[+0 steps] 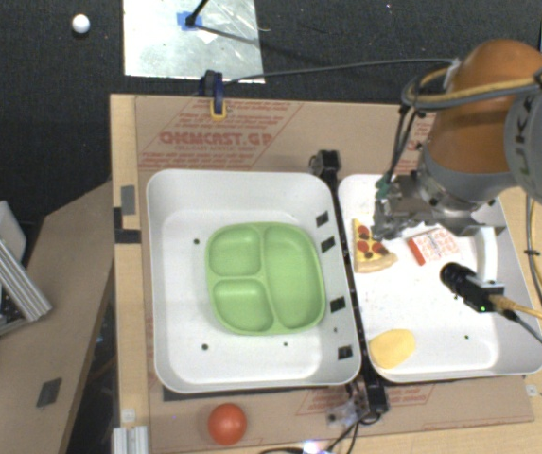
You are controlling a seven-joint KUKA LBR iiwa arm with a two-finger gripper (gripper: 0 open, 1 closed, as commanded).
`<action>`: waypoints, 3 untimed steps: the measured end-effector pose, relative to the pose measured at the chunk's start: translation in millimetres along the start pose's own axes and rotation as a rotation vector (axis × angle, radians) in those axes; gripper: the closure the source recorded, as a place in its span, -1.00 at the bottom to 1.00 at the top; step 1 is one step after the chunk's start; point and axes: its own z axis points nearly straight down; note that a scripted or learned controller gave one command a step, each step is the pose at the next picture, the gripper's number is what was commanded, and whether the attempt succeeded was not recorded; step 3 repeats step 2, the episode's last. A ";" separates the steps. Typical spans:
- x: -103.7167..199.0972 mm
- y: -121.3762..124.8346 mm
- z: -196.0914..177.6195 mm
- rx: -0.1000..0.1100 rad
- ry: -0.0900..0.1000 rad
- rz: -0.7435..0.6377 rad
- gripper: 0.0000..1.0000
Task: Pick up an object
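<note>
Near the bench's front edge lay a red ball (226, 423). In the right bin (431, 329) a yellow lump (393, 347) sat at the near left corner. Farther in, the pizza slice (372, 248) lay by the left wall, with the gripper (389, 216) just above it; whether open or closed I could not tell. This looked like the approach step. Next came a short descent and a squeeze.

In your right bin (431, 320) you have 3 small things: a pizza slice (372, 247) lying flat by the left wall with its crust toward the front, a red-and-white packet (433, 246) near it on the right, and a yellow lump (393, 347) well apart, near the front-left corner. Your left bin (185, 206) holds 1 green plate (252, 253) with 3 compartments, flat and about centred.
</note>
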 end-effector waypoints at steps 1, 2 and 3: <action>55.9 18.3 -1.5 0.000 0.001 0.001 1.00; 107.9 30.9 20.0 0.002 0.000 0.002 1.00; 107.9 30.9 20.0 0.002 0.000 0.002 1.00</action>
